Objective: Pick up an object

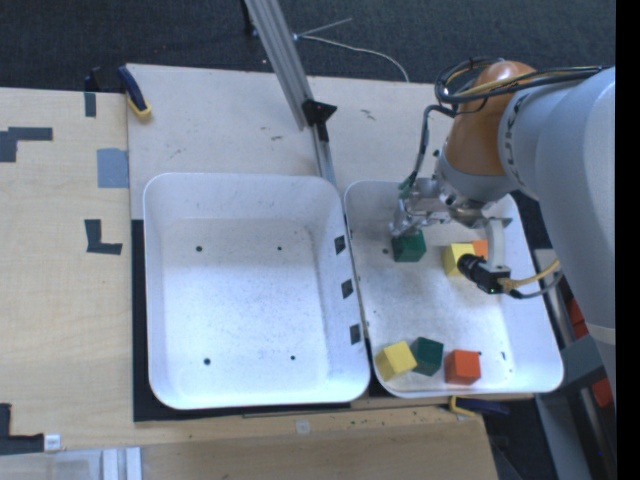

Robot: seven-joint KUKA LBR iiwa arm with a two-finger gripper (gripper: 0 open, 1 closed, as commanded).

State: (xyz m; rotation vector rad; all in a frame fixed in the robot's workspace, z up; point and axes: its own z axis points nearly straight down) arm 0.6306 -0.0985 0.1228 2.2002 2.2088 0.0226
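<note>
The small green block [408, 247], toward twelve o'clock in the right bin [530, 368], is seen pinched between the gripper [409, 230] fingers; being judged light, rigid and smooth-faced, opposite flat sides are best gripped.

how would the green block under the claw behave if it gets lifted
The green block looks rigid and flat-faced, so it probably won't roll. It appears small and likely light. Its smooth sides might slip from the claw.

Three blocks [428, 358] sit along the right bin's [530, 368] near edge; a fourth [408, 247] lies near its far-left corner.
</note>
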